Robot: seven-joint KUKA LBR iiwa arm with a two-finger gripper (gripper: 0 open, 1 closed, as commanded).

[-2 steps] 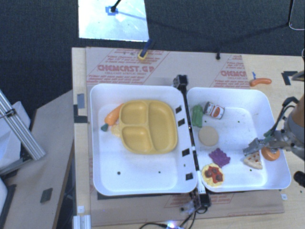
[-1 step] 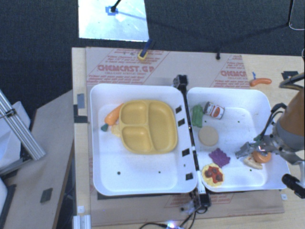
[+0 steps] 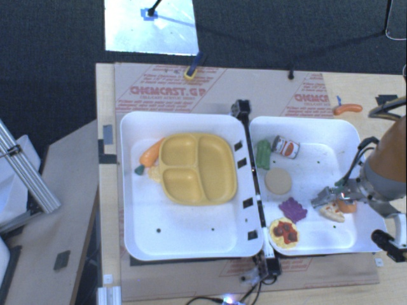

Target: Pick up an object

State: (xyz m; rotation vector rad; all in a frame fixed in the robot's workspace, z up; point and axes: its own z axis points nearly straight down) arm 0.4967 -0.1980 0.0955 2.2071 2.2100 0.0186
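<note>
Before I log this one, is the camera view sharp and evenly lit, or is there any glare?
Camera view: soft throughout, small toys lack detail; strong glare on the shiny sheet above the bench; bins bright but readable, with faint shadows; the gripper at the right bin is slightly blurred.

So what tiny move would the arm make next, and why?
Probably a short drop straight down. The gripper hangs low in the right bin, just over a small tan and orange toy food piece at its tip, and nothing shows between its fingers yet.
</note>
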